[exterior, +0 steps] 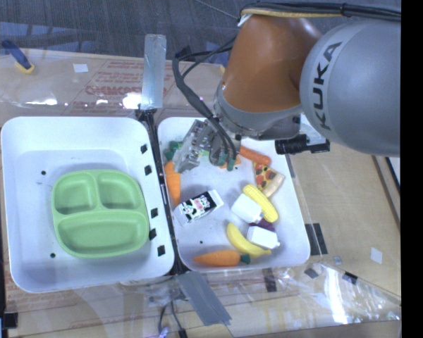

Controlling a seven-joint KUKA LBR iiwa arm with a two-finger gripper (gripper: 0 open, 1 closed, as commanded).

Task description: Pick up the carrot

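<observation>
The metal two-finger tool hangs over the right shallow white bin, just above the long orange carrot lying along that bin's left wall. Its tips seem slightly apart with nothing between them, though the slant blurs this. Another orange carrot lies by the front wall.

green divided plate: left bin | bananas, milk carton, pizza slice: right bin
</observation>
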